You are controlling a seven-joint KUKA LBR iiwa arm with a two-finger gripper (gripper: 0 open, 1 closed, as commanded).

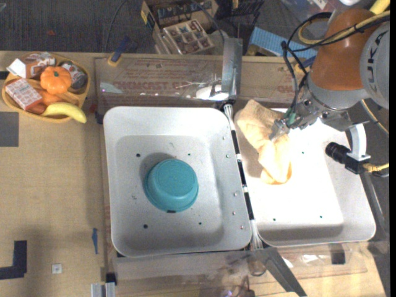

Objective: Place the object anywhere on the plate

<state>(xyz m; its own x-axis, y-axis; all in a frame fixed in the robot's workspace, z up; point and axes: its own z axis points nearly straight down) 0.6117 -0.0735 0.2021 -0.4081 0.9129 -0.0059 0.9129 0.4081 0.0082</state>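
Over the right bin (322,224), at its far left corner, I see my gripper (279,127) pinching a fold of the pale yellow cloth (267,146), which drapes toward the divider. Left bin (124,141) holds the teal plate (172,184), well apart from the cloth.

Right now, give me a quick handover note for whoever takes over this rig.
Gripper: down at the pale yellow cloth, pinching a fold of it between the fingers.
Cloth: crumpled in the right white bin, against its left wall, partly draped over the divider.
Teal round plate: in the left white bin, nothing on it.
Done: cloth grasped.
Left: lift it, carry it across to the plate, release.
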